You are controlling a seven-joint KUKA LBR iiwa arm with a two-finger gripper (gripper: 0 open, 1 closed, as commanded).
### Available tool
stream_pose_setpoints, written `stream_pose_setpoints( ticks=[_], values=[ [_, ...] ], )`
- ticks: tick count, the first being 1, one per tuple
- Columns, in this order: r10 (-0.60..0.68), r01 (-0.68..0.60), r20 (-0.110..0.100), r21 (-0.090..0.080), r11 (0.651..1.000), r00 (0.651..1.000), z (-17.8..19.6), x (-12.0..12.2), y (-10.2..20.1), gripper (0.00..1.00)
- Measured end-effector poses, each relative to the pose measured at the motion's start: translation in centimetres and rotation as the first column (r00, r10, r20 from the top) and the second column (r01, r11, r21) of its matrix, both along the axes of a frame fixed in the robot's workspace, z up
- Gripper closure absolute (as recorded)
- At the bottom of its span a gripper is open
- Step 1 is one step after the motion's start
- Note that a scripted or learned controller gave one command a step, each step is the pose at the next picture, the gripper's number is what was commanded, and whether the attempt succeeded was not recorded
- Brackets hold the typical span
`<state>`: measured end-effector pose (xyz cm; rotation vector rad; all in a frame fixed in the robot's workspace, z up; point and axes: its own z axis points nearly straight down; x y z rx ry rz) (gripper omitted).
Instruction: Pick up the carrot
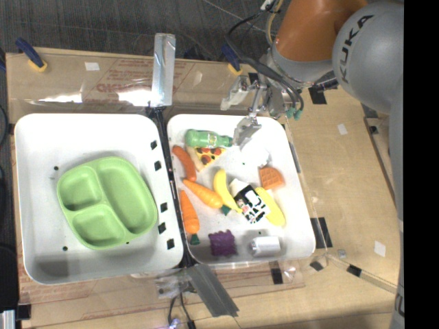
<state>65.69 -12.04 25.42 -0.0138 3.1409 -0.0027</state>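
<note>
The carrot (188,213) is orange with a green stem end and lies along the left wall of the right bin (296,184), pointing toward the front. A second orange carrot-like piece (203,192) lies slantwise just right of it. My gripper (241,123) hangs over the far edge of the right bin, above the green bottle (208,139) and well behind the carrot. It is open, with nothing between its fingers.
The right bin also holds a red sausage (182,161), a pizza slice (208,154), bananas (223,188), a black-and-white box (250,203), an orange-brown piece (272,178), a purple grape bunch (221,242) and a silver can (265,245). A green divided plate (105,201) sits in the left bin (31,142).
</note>
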Motion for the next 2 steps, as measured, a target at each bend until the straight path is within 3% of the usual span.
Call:
stream_pose_setpoints(
  ticks=[1,2],
  values=[
    [-0.010,0.010,-0.006,0.002,1.000,1.000,-8.9,-4.9,1.6,0.00],
    [0.016,-0.016,-0.006,0.003,1.000,1.000,-16.5,-7.5,1.6,0.00]
  ],
)
